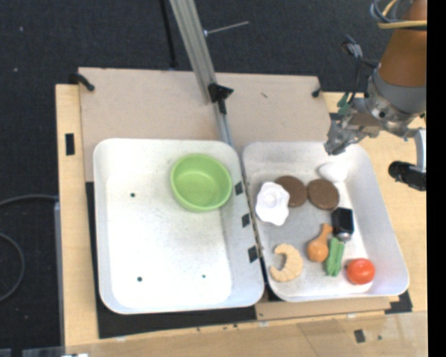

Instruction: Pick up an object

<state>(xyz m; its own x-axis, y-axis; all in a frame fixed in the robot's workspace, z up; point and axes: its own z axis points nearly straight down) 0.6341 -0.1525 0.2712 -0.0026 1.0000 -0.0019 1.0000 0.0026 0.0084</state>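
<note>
1. Gripper (336, 146): poised over the far right corner of the right bin (383, 214), at the end of the grey arm with its orange band (403, 54). State of grasp: cannot tell. Nothing seen held.
2. Right bin contents, far to near: small white object (333, 172) just below the gripper; two brown discs (291, 190) (323, 194) side by side; white lumpy item (272, 203) touching the left disc; black block (343, 221) near the right wall.
3. Near end of right bin: tan curved pastry-like piece (286, 262); orange pear-shaped item (320, 245); green stick-shaped item (334, 257) just beside it; red ball (360, 271) in the near right corner.
4. Left bin (134, 274): green bowl (201, 182), upright, in the far right part, near the divide between bins.
5. Metal strut (197, 47): slanting from the top of view down to the gap between bins.
6. Bench (70, 199): light wood, both bins resting on it.
</note>
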